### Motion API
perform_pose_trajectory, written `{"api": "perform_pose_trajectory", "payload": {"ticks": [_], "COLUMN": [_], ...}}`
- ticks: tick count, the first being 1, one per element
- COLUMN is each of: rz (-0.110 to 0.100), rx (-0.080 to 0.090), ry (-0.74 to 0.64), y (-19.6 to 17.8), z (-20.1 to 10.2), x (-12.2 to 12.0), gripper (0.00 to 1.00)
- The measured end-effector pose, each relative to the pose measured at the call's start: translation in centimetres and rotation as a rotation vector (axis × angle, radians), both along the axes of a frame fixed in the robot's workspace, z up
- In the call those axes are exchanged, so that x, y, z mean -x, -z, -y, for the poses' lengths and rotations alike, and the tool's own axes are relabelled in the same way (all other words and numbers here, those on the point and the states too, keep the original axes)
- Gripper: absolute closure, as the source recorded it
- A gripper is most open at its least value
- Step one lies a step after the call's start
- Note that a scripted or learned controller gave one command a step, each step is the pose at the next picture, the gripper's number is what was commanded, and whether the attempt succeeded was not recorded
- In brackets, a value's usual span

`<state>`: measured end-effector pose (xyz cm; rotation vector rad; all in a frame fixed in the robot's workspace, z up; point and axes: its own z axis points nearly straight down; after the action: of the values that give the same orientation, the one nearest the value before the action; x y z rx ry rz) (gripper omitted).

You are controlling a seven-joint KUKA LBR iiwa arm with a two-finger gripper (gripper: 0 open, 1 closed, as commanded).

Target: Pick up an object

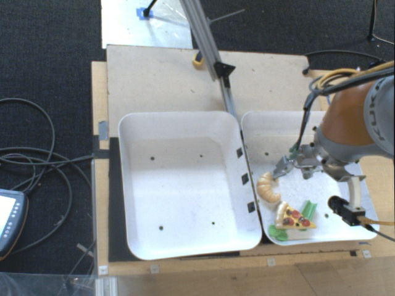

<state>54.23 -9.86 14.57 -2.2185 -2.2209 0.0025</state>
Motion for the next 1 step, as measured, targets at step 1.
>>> {"api": "perform_pose_trajectory", "payload": {"ticks": [1], "rz": [0.011], "rx": [0.007], "ry": [0.004], "y": [4.90], "z": [0.31], "x": [-0.20], "gripper": [0.00]}}
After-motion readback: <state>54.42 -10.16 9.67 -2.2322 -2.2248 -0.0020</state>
